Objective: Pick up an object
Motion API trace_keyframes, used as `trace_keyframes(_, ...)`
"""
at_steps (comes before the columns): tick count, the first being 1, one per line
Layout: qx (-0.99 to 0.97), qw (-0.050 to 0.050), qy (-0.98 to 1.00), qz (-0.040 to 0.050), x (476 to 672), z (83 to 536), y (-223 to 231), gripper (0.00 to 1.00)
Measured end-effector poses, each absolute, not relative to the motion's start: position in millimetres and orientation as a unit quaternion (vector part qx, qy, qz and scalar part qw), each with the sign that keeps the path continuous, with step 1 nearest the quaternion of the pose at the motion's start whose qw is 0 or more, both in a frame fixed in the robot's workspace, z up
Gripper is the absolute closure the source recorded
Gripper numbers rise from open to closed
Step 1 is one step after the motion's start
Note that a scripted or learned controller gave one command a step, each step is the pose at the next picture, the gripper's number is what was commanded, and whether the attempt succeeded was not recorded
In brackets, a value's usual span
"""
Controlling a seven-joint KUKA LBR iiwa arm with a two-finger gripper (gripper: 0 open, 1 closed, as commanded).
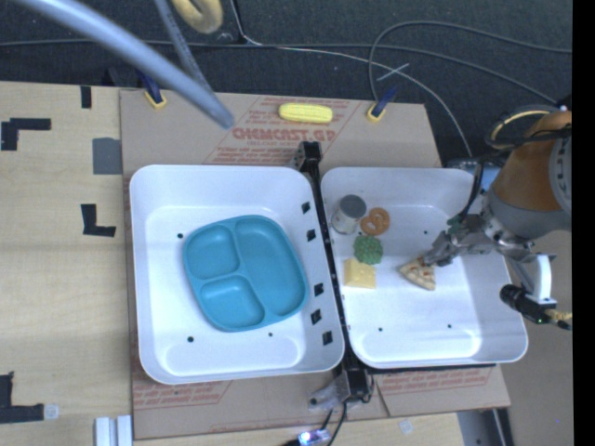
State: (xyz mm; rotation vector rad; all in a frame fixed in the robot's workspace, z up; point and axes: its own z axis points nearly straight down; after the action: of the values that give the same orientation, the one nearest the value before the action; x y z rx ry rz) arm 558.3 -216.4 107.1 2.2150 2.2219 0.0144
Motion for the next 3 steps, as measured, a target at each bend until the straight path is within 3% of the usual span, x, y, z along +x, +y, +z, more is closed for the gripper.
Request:
trace_keyframes(2, 0.706, 0.003, 0.708, 0.0011, 564.7, 214.4, -215.9, 1.0)
trace_keyframes(3, 0.706, 0.001, 0.708, 0.0006, 565.7, 245.1, -215.6, 1.0)
